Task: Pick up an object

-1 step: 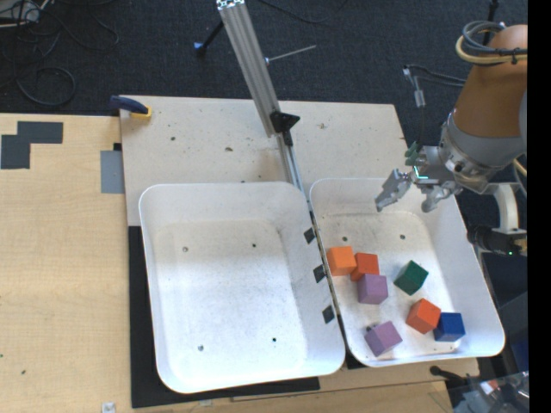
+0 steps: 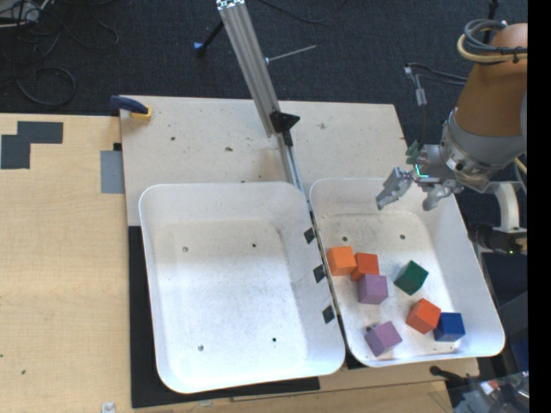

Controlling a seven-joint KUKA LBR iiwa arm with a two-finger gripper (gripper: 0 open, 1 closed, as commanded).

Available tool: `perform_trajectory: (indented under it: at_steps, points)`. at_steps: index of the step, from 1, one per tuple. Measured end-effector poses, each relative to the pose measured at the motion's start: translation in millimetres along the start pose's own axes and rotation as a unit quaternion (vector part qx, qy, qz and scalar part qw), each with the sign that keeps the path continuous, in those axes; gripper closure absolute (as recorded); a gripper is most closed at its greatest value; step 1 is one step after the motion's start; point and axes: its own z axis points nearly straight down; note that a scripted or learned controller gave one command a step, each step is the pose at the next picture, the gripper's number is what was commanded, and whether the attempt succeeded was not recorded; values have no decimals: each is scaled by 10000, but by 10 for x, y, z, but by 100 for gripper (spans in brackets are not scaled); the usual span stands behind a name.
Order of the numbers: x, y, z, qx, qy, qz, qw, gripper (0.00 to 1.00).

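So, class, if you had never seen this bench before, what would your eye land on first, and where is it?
Most likely the cluster of coloured blocks in the right bin: an orange block, two purple ones, a green block and a blue block bright against the white. Next comes the arm's orange band at the upper right, with the gripper open above that bin's far end, holding nothing.

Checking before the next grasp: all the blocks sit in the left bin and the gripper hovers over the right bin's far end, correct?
Not quite. The blocks sit in the right bin, not the left bin; the camera view shows this. The gripper does hover over the right bin's far end.
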Motion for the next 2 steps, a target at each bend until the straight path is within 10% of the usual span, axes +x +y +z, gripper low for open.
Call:
perform_trajectory:
  at_steps: [2]
  points:
    - [96, -63, 1267, 33, 6, 10, 10000, 0]
